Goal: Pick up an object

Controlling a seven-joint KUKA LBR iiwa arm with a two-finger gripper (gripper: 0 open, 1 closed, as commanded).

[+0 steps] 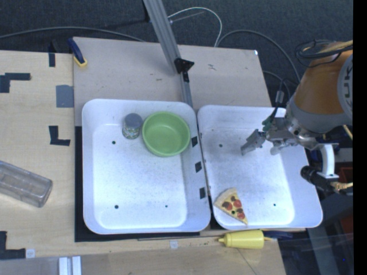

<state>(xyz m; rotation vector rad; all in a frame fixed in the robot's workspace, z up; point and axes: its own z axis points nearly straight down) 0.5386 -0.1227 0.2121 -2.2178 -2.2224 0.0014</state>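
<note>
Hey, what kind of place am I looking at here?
Probably a robot lab bench for grasping trials: an arm's gripper hangs over two white bins holding toy pizza and a green bowl, with loose cables behind.

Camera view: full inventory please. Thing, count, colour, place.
bins: 2, white, side by side mid-bench
bowl: 1, green, left bin, top middle
can: 1, grey lid, left bin, touching the bowl's left side
pizza slice: 1, yellow with red spots, right bin, bottom left corner
mustard bottle: 1, yellow, lying on the bench just below the right bin
clear tumbler: 1, transparent, lying on the bench at far left
clamp: 1, blue and yellow, upper left of the board
pole: 1, grey, slanting from the top to between the bins
arm: 1, grey and orange, right side
gripper: 1, grey, over the right bin, nothing between its jaws
</note>
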